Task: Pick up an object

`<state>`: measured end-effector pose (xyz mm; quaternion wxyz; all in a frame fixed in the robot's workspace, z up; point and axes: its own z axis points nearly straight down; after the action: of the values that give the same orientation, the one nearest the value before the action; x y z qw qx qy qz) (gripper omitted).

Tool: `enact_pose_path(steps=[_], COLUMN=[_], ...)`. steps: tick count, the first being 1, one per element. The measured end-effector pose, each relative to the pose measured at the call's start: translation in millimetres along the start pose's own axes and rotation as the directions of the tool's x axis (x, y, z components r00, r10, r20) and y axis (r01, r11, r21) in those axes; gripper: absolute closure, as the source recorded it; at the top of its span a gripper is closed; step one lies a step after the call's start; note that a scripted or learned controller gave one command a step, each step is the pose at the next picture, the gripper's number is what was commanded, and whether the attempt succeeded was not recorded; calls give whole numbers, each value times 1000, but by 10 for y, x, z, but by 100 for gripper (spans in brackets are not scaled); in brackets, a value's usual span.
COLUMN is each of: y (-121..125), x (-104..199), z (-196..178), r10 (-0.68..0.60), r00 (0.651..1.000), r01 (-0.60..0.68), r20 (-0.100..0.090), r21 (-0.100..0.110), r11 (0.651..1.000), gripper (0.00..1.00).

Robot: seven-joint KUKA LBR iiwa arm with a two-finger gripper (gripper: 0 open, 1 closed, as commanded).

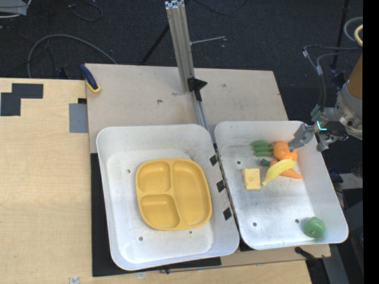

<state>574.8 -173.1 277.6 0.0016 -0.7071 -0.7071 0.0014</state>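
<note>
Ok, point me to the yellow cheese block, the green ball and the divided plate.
yellow cheese block point(252, 178), camera view, middle of its top face.
green ball point(313, 227), camera view, centre of its rounded surface.
divided plate point(142, 197), camera view, left rim.

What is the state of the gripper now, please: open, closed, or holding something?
Gripper: it cannot be told whether it is open or closed. It sits at the right bin's upper right edge, near the orange toy, with nothing visibly between its fingers.

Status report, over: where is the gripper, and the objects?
Gripper at right bin's upper right edge, nothing held. Toy foods clustered beside it: orange, banana. Path clear.
</note>
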Motion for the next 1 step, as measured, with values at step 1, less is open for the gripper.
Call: enact_pose_path(steps=[1], y=[7], x=[-1], z=[-15], r10=[0], r00=[1000], r01=[0], r20=[1], r21=[-3], r11=[1000], gripper=[0])
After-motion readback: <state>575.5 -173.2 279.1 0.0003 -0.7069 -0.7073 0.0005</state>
